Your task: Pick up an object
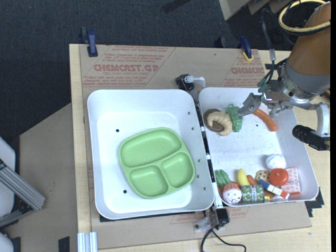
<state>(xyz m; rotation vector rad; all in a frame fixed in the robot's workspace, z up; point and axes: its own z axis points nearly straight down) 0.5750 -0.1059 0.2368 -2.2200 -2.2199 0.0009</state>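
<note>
My gripper [264,107] hangs over the back of the right bin [247,156], reaching in from the right on the grey arm with its orange band [314,41]. It is open, its fingers spread apart with one grey fingertip [250,105] pointing left. An orange toy carrot [268,121] lies on the bin floor just below the gap between the fingers, not gripped. Left of that fingertip are a green leafy toy [234,117] and a brown croissant-like toy [218,122], touching each other.
Several small toy foods crowd the right bin's front: a white ball [274,161], a red tomato [279,176], a yellow piece [242,177], a green can [254,193]. The left bin [105,114] holds a green divided plate [156,162]. A black fixture [310,136] juts over the right rim.
</note>
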